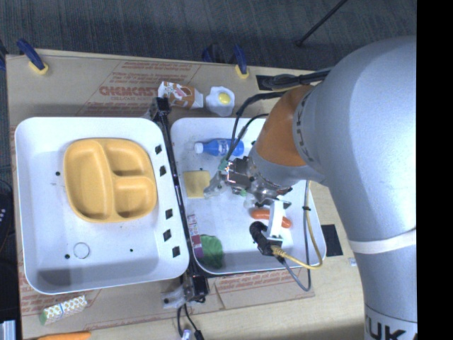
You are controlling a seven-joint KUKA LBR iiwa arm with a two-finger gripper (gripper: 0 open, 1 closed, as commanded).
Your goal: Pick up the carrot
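Observation:
The carrot (263, 213) is a small orange piece lying in the right bin (311, 243), near its right side. A pale bracket on the wrist covers its middle, so orange shows on both sides of the bracket. My gripper (225, 178) hangs low over the middle of the right bin, just left of the carrot and up from it. It is next to a yellow block (196, 183). I see nothing held in it.
A blue bottle (218, 147) lies at the back of the right bin and a green object (211, 250) at its front left. The left bin (35, 211) holds a yellow divided tray (110, 178). Small packets (178, 94) sit on the bench behind the bins.

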